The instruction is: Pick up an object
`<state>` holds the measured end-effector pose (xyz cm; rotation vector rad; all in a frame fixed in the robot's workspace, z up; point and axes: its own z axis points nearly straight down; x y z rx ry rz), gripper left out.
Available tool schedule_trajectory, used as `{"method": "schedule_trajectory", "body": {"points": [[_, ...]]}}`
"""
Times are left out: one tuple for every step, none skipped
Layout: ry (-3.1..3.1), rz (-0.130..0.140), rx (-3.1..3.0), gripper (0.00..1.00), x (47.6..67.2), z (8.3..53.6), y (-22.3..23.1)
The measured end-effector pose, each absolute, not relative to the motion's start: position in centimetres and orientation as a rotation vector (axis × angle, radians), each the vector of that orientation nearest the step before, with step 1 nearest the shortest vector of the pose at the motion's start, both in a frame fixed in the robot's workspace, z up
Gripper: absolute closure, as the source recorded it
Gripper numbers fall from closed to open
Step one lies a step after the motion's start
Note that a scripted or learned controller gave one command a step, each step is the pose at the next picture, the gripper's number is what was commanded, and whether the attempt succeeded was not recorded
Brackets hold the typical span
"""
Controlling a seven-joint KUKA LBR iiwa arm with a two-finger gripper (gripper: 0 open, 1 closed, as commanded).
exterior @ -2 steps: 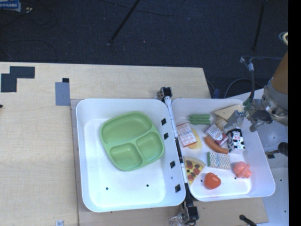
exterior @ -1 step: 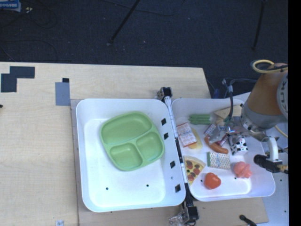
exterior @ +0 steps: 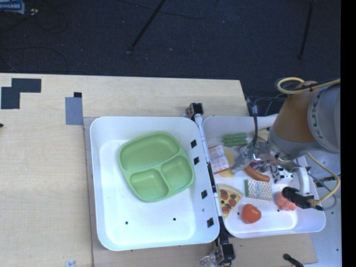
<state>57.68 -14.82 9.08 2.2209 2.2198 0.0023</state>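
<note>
My arm (exterior: 303, 121) comes in from the right edge of the frame and bends down over the right bin (exterior: 311, 224), because all the small things I may pick are gathered there. The left bin (exterior: 105, 204) in the middle of the frame carries a green divided plate (exterior: 156, 166), which I judge too wide and flat for my pincer. My pincer (exterior: 251, 159) hangs low at the centre of the right bin, just above a sausage (exterior: 257, 174), and I cannot tell how it is set, since the wrist and cables cover it. Near it lie a green pod (exterior: 236, 139) toward the top, a printed packet (exterior: 218, 159) by the wall between the bins, a pizza slice (exterior: 226, 199), a red tomato (exterior: 251, 213) at the lower side, a speckled card (exterior: 259, 189) and a pink piece (exterior: 286, 203) to the right. I think the sausage is my target, as it is the closest. The things lie close together, so I may push a neighbour.
</note>
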Motion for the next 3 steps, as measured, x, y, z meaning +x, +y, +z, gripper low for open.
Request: {"method": "schedule_trajectory", "body": {"points": [[2.205,-0.001,2.215,0.00,61.13,9.41,-9.83],[2.213,0.014,2.215,0.00,60.36,9.35,-10.76],[2.209,0.009,2.215,0.00,60.23,9.35,-10.21]]}}
